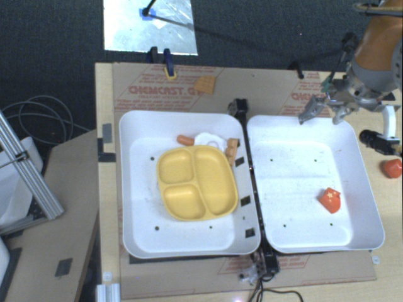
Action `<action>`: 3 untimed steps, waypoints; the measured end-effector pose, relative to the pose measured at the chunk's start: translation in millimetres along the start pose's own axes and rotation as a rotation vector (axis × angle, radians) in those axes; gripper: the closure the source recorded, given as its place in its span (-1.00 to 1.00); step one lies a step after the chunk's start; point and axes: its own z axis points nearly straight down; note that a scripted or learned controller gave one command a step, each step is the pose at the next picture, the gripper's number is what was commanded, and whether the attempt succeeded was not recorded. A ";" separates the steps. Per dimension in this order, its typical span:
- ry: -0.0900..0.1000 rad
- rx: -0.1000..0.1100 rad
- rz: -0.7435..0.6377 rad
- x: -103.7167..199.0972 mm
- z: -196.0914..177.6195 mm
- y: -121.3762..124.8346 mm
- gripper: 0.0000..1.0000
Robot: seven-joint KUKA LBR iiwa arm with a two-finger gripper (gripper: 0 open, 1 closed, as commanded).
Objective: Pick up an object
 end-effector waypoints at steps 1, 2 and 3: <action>0.002 0.015 0.008 -48.0 138.4 -48.5 -1.00; 0.003 0.011 0.009 -56.7 138.0 -165.0 -1.00; -0.002 -0.003 0.004 -55.8 125.8 -157.3 1.00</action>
